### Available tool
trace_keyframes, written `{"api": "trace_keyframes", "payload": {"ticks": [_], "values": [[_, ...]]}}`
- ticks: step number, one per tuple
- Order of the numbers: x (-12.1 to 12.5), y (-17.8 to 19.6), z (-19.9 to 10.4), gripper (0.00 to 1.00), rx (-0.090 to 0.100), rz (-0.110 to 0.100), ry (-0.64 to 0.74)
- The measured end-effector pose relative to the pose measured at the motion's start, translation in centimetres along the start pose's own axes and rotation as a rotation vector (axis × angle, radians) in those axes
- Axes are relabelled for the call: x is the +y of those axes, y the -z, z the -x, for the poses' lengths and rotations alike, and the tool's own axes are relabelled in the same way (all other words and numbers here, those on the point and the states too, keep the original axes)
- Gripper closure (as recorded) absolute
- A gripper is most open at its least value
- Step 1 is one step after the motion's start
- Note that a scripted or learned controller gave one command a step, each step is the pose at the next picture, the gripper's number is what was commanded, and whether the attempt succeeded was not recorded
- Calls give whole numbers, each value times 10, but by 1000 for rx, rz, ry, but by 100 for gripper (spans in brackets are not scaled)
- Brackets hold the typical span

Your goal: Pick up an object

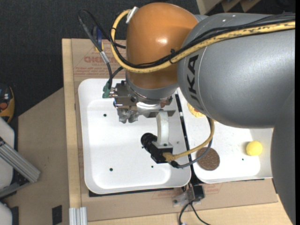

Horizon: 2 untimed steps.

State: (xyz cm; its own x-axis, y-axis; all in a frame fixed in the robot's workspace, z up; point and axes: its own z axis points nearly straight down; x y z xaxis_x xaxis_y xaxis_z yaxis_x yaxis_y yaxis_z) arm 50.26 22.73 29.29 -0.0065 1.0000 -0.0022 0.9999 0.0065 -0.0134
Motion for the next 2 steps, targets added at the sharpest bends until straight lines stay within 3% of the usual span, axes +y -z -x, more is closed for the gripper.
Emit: {"api": "trace_keyframes", "payload": {"ticks": [1,2], "values": [[-1,16,40,100,1,11,-10],[-25,93,41,100,7,22,-5]]}}
